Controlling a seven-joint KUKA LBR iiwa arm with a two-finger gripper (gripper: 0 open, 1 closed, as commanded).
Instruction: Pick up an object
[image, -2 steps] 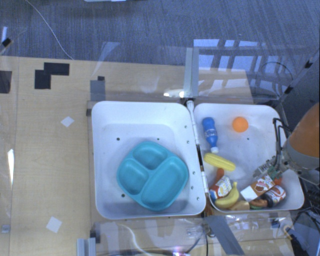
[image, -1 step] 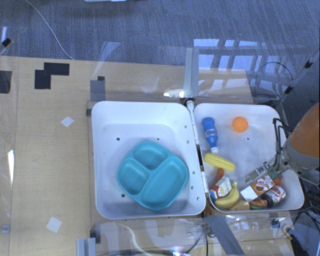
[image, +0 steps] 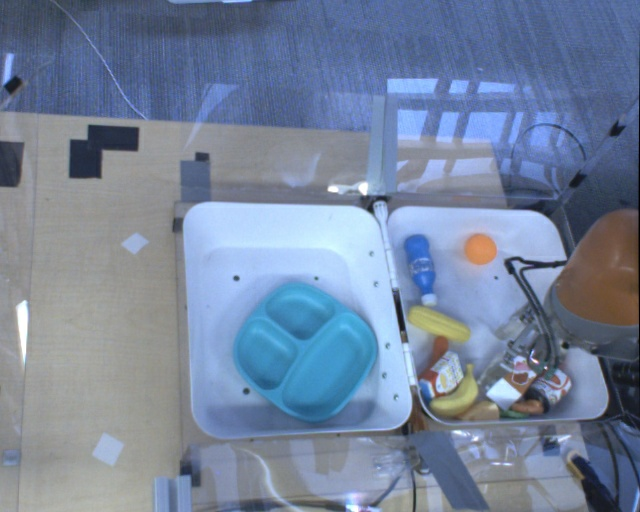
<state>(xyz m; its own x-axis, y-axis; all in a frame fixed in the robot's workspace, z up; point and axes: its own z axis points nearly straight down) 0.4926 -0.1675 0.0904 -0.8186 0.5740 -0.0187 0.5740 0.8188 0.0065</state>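
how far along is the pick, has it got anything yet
Done: the arm has reached over the right bin, and its claw is low among the clutter at the near right corner. In hand: nothing can be confirmed; no item visibly sits in its grip. Left: grasping and lifting something. The blue bottle, orange ball and banana all lie in that bin; the blue divided plate sits in the left bin.

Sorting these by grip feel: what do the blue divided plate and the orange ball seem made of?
Blue divided plate: looks like moulded plastic, smooth with a soft sheen along its compartment ridges. Orange ball: uniform matte orange, possibly plastic or foam; the view leaves that open.
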